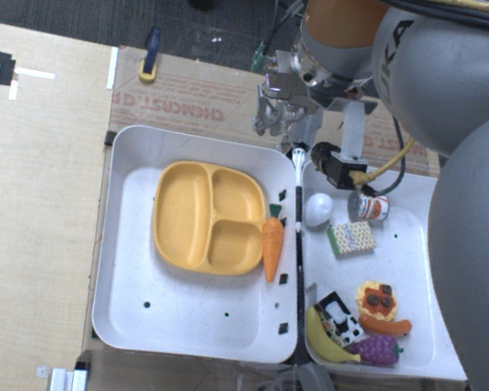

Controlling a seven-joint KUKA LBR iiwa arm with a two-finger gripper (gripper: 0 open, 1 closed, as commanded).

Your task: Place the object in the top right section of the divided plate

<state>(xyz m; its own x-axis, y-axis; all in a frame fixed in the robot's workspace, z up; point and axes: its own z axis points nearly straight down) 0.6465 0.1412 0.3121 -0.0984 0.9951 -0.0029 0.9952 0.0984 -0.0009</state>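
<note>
Carrot [271, 246] beside divided plate [209, 218] — pincer [278, 117] apparently above bin rim

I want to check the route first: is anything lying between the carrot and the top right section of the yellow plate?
Nothing visible does. The carrot lies in the left bin against the right rim of the divided plate, right beside the top right section, which holds nothing. The gripper hangs above the bin's far edge.

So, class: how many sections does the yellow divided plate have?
3. The yellow divided plate in the left bin has one long section on its left side, one at top right and one at bottom right. None looks hidden.
</note>
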